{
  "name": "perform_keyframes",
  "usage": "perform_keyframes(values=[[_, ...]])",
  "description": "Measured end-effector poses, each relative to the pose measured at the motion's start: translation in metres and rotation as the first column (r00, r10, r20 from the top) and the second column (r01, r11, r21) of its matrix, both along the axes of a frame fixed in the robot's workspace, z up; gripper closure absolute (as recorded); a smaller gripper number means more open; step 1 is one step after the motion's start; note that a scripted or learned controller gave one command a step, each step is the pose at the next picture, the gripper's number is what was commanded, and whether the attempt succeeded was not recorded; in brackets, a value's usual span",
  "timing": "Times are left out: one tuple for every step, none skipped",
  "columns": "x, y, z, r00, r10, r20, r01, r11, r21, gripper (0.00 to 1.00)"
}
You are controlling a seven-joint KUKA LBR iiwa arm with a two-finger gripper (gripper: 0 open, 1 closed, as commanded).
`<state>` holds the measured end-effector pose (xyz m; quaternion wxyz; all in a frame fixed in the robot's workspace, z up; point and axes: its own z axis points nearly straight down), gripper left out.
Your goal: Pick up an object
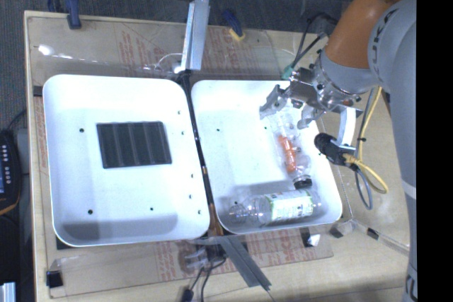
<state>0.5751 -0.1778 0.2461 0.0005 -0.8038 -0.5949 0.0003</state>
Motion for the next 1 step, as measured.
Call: perform_keyframes(values=[[-0.0167, -0.0246, 0.0160, 0.988, 0.153, 0.000, -0.153, 0.988, -0.001, 0.00]])
